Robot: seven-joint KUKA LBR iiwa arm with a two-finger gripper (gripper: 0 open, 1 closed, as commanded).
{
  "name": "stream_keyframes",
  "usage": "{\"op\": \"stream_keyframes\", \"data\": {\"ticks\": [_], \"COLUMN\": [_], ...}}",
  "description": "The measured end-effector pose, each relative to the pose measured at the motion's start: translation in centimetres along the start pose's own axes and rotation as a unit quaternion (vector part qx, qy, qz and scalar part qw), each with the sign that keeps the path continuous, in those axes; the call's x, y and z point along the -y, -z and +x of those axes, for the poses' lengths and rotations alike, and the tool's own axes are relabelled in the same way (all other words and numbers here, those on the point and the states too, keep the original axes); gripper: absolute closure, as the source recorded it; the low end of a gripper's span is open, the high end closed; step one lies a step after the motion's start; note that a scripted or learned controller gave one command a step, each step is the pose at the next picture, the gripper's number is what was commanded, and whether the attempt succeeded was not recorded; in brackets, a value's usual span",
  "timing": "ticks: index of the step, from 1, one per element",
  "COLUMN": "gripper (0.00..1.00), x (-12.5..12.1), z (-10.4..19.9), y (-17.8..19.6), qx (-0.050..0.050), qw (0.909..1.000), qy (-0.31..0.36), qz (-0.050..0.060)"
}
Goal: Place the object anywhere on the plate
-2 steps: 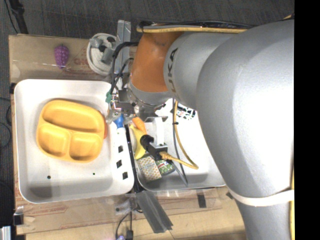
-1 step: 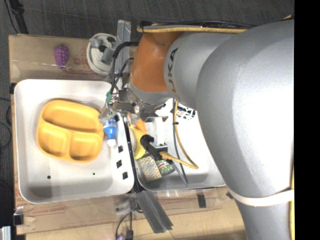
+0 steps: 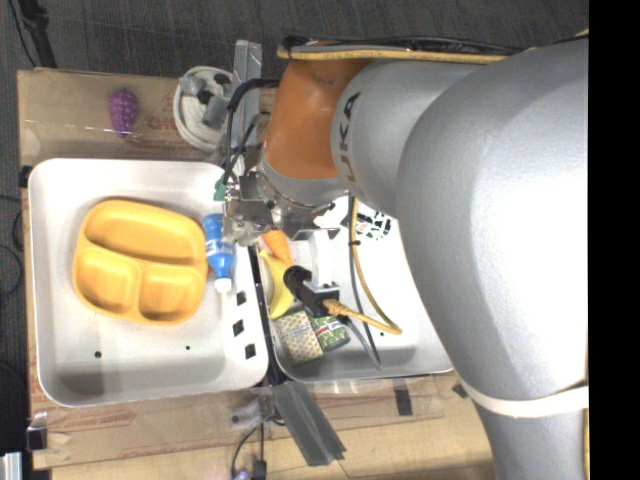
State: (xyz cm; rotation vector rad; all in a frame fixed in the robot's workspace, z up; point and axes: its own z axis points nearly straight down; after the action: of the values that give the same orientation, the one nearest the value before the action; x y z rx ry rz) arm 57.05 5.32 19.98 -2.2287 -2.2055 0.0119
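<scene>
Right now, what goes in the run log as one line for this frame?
arm: over bin divider | gripper: fingers hidden | blue bottle: left bin, beside yellow plate | plate: bare | right bin: cluttered

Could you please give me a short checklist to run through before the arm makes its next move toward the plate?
1. Yellow plate sits flat in the left bin, compartments unobstructed: ok.
2. Object seen between the end effector fingers: cannot tell.
3. Blue bottle lies beside the plate's right edge, near the path: not ok.
4. Right bin items, the orange carrot and banana, are crowded under the arm: not ok.
5. End effector is above the divide between the bins, not yet over the plate: ok.
</scene>
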Motion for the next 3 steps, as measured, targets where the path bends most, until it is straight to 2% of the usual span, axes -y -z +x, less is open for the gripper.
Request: {"op": "stream_keyframes", "data": {"ticks": [1,3], "gripper": [1.0,1.0], "x": [1.5,1.5], "z": [4.7,4.8], "y": [4.0,5.8], "qx": [-0.001,0.0], "qw": [0.998,0.9985], "qy": [-0.062,-0.054], "qz": [-0.003,0.0]}}
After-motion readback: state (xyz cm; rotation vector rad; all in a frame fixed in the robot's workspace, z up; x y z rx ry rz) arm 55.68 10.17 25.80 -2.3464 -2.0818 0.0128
